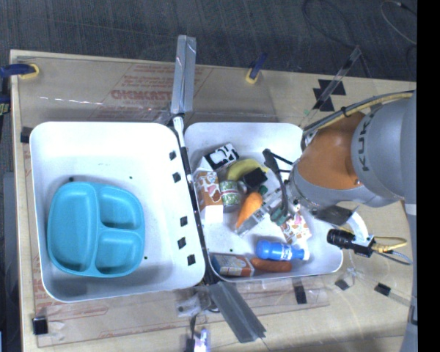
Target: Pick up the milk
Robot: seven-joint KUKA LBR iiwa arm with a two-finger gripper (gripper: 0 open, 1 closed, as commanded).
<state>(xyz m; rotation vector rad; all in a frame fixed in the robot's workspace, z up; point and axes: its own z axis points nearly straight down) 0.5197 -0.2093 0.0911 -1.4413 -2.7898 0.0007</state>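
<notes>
Milk [222,155]: judged to be the small black-and-white patterned carton, upper left of the right bin [279,132], touching a banana [242,169]. Judged light, stiff-walled but crushable, smooth-faced; best taken across two flat opposite sides, moderate squeeze. End effector [276,210] low among clutter at centre of the same bin, beside a carrot [248,209]; opening cannot be told, nothing seen held. Bin floor white, smooth, crowded; little clearance around the carton. Left bin [95,145] holds a blue plate [95,228]. Worktop [95,79] flat.
</notes>
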